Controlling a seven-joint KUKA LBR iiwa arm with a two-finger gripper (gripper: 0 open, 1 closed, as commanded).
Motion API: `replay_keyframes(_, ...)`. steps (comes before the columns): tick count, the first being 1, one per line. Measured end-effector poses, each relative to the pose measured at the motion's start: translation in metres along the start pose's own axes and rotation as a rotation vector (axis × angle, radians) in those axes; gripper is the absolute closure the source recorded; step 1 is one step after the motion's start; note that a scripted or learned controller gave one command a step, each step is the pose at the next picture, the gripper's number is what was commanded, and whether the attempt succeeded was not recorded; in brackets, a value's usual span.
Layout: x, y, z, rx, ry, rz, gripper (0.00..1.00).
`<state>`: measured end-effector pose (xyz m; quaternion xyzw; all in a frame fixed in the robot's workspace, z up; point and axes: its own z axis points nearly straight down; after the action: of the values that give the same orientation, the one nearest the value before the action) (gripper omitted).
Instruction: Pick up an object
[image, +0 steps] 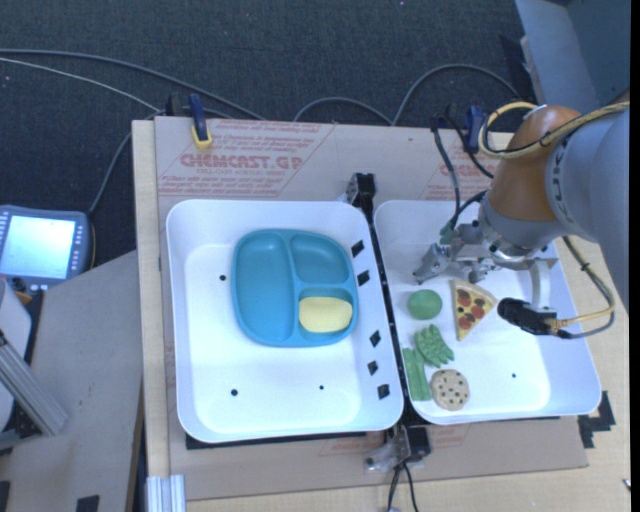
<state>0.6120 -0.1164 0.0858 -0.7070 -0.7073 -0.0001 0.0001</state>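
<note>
The gripper (455, 255) hangs over the right bin (570, 395) holding nothing, fingers spread, just behind the pizza slice (470, 308), so I think it must drop down and pinch.

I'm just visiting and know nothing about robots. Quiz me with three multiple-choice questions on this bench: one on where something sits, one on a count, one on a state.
1. Where does the pale yellow oval piece lie?
A. bare bin floor
B. a compartment of the blue divided plastic plate
C. on the cardboard

2. How many toy foods lie in the right white bin?
A. two
B. five
C. eight

3. Is the triangular toy pizza slice lifted?
A. lying on the bin floor
B. held in the air
C. on the plate

Answers: 1 B, it lies in the plate's lower right compartment. 2 B: green ball, pizza, two green pieces, cookie. 3 A, it lies flat below the gripper.
</note>
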Motion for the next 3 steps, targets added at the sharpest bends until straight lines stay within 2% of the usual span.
replay_keyframes(1, 0.000, 0.000, -0.011, -0.001, 0.001, 0.000, 1.00)
replay_keyframes(3, 0.003, -0.003, -0.100, -0.006, -0.001, -0.001, 1.00)
